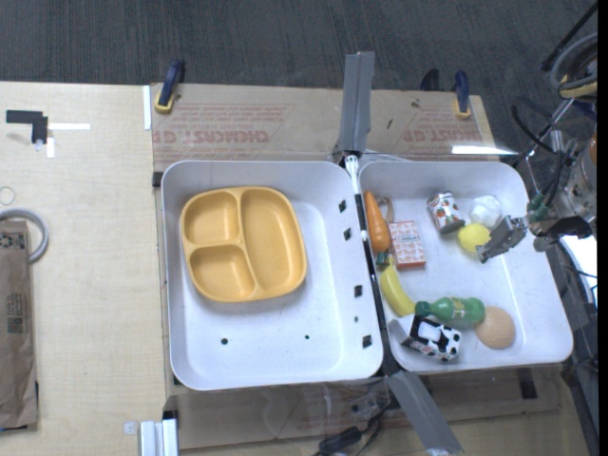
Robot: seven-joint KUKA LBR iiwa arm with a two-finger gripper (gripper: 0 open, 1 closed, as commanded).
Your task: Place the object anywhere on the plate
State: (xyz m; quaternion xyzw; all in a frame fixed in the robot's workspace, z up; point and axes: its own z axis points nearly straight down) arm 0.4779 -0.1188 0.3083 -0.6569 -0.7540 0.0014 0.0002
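At the far left of the table (pixel 85 255), a brown paper bag (pixel 16 321) lies partly cut off by the edge of the view, with a grey ring (pixel 36 231) just above it and a small black bracket (pixel 28 122) with white tape further up. Next comes the left white bin (pixel 266 350), which carries the yellow three-compartment plate (pixel 244 243) in its upper left part; none of the small items lies on it. A grey divider bar (pixel 356 103) runs down to the seam between the bins, and two blue clamps (pixel 171 84) pin the cardboard sheet behind them.

Along the left wall of the right bin (pixel 541 335) lie an orange carrot (pixel 377 221) and, below it, a yellow banana (pixel 395 291), with a small red and white box (pixel 408 245) just beside the carrot. Lower down sit a black and white cow figure (pixel 434 338), a green bottle (pixel 452 310) lying on its side, and a round tan bun (pixel 495 328). Higher up are a small printed can (pixel 444 212), a yellow lemon (pixel 472 237) and a white crumpled thing (pixel 486 207) that is hard to identify.

Reaching in from the right, the claw (pixel 498 241) hangs low beside the lemon, its dark tip touching or almost touching the fruit. How far it is open cannot be told, and nothing can be seen gripped in it. Cables (pixel 570 74) and part of the arm are cut off at the right.
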